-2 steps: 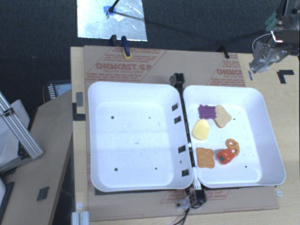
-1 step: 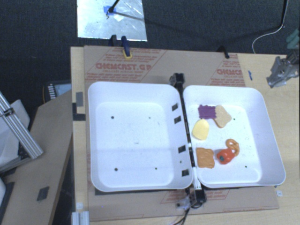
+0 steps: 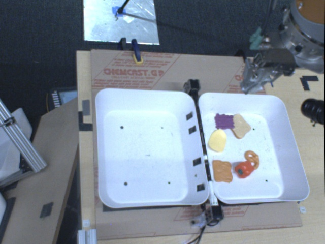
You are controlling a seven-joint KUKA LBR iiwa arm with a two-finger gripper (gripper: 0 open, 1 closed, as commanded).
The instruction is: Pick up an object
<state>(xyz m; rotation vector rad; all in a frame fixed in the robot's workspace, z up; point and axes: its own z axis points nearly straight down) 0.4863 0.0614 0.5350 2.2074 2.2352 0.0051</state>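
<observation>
The left bin (image 3: 142, 146) shows bare white floor with a few dark specks. A row of black clips (image 3: 195, 146) runs down the seam between it and the right bin (image 3: 277, 136).

Six small pieces lie in the right bin, clustered toward its left and middle, none stacked. From the left: one yellow piece (image 3: 218, 140), its long axis running top to bottom with the narrower end up; one orange square (image 3: 222, 171) below it, lying flat; one purple piece (image 3: 224, 121) above, touching one tan piece (image 3: 240, 126), which slants from upper left to lower right; one red piece (image 3: 243, 170); and one pretzel (image 3: 251, 158), touching the red piece's upper right.

The gripper (image 3: 252, 83) hangs above the bin's far rim, well apart from every piece, fingers pointing down; I cannot tell whether they are spread or pressed together.
</observation>
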